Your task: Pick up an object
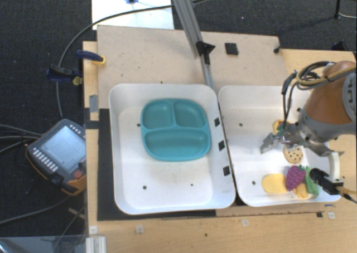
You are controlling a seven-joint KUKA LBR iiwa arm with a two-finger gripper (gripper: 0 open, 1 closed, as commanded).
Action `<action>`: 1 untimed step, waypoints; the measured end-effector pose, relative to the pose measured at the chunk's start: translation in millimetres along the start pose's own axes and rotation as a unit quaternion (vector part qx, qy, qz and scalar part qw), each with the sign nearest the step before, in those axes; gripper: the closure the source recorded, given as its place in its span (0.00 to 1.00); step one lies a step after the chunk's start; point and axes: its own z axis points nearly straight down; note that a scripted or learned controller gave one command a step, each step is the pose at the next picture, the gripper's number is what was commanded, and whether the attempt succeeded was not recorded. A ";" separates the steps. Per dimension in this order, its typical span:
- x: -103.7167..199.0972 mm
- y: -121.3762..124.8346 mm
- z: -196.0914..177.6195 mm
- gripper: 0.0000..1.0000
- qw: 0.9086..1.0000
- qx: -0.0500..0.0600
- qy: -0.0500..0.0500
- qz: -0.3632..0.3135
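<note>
Purple grapes [295, 176] lie near the right bin's [245, 135] front edge, between a yellow piece [274, 183] and a green one [311, 185]. My hand [279, 141] hovers just behind them beside a spotted cookie [293, 153], fingers spread apart around nothing.

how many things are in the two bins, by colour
teal: 1, the divided plate in the left bin
yellow: 1, the rounded piece in the right bin
purple: 1, the grape bunch
tan with dark spots: 1, the cookie-like disc
Items under the arm near the grapes are too hidden to count.
total: 4
</note>
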 end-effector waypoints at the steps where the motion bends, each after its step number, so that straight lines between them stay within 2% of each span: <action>1: -1.0 2.5 25.3 0.00 1.000 -0.003 -0.001 0.000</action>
